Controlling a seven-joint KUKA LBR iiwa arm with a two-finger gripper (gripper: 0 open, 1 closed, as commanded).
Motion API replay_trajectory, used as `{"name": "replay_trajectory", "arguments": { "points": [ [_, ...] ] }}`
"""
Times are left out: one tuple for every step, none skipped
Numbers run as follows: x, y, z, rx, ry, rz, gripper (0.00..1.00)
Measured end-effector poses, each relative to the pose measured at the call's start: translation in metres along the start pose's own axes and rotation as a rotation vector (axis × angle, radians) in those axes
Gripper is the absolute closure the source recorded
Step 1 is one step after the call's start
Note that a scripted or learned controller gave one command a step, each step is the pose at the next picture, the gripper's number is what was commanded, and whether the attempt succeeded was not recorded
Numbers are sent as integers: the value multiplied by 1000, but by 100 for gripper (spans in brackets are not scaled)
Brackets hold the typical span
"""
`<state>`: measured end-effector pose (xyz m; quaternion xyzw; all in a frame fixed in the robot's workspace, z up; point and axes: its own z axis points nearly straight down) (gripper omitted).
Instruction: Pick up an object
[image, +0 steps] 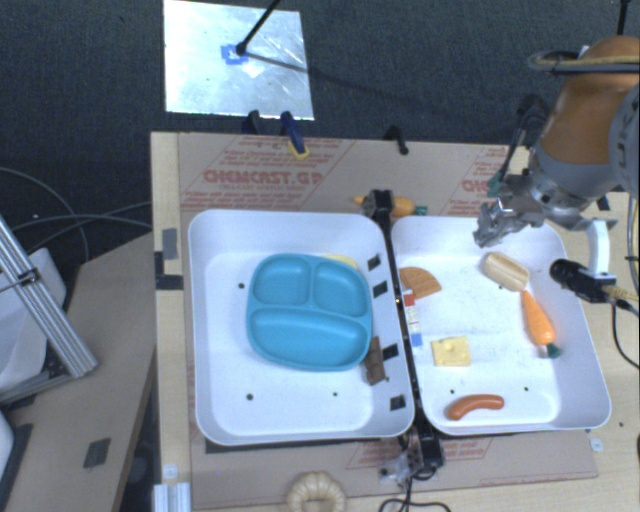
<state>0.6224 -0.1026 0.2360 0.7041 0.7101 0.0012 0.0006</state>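
The right white bin (580, 395) holds several toy foods. A tan bread roll (505, 270) lies near its far side, with an orange carrot (538, 320) just in front of it. An orange wedge (420, 282) sits by the left wall, a yellow cheese square (451, 351) in the middle, and a reddish sausage (474, 405) near the front. My gripper (487, 230) hangs over the bin's far edge, just up and left of the bread roll. Nothing shows between it and the bin floor.
The left white bin (225, 400) carries a blue divided plate (308, 310), a small brown piece (375, 366) beside it and a yellow bit (345, 261) behind it. Black clips line the divider (398, 330) between the bins. A tan ring (315, 492) lies off the front edge.
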Motion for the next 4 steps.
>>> {"name": "replay_trajectory", "arguments": {
  "points": [
    [62,4,7,0,1,-1,100],
    [117,2,19,1,0,-1,100],
    [178,-6,22,2,1,-2,100],
    [215,-10,8,1,2,0,100]
  ]
}}
